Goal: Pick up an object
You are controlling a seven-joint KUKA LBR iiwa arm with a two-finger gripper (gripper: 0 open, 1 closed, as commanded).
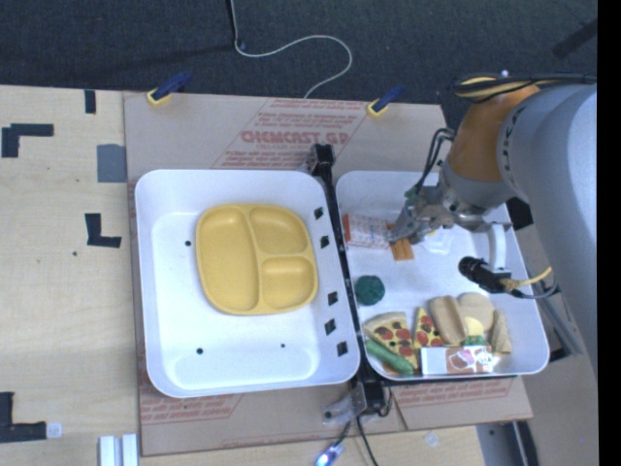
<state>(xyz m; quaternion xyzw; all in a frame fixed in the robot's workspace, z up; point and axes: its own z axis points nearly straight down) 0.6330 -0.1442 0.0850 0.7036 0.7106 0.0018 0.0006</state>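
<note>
In the right bin (529,304), my gripper (410,225) hangs over the upper left part. A small orange block (402,250) sits right at its tip, touching or just under it; I cannot make out whether it is gripped. A dark green round piece (369,287) lies on the bin floor below the block. Along the bin's front lie toy foods: a pizza slice (389,333), a second slice (427,327), a green vegetable (389,356), tan bread pieces (454,316) and a white and red packet (470,359).
The left bin (170,289) holds a yellow divided plate (257,258). A red-printed white card (361,231) lies just left of the gripper. The black divider (333,250) runs between the bins. The grey arm with its orange band (490,144) covers the right bin's far right corner.
</note>
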